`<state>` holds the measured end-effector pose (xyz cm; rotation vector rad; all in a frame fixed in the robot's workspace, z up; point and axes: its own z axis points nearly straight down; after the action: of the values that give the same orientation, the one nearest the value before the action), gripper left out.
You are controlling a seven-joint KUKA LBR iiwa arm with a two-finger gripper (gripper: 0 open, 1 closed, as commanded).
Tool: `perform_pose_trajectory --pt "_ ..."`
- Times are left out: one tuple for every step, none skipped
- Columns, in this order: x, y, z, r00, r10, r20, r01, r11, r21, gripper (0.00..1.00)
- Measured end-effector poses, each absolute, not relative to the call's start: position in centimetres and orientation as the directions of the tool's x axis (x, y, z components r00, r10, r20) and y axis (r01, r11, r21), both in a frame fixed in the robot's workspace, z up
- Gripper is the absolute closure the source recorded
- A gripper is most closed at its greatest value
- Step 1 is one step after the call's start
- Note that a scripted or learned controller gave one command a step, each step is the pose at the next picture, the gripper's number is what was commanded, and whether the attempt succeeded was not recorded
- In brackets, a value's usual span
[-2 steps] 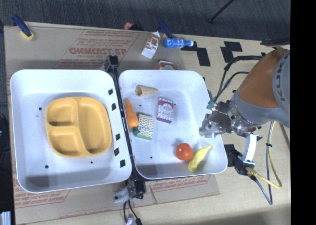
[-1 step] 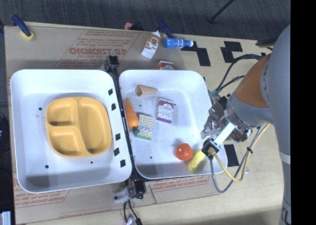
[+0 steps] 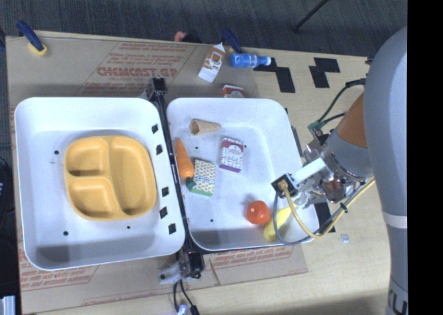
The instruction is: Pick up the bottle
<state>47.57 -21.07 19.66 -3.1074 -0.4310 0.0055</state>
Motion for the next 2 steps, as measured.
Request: perform_pose_trajectory --pt "47.6 -18.8 20.4 0.978 0.208 -0.004 0.208 -0.978 -0.006 1.00" --pt "47.6 -18.4 21.5 0.978 0.206 -0.002 0.206 -0.978 -0.004 1.00"
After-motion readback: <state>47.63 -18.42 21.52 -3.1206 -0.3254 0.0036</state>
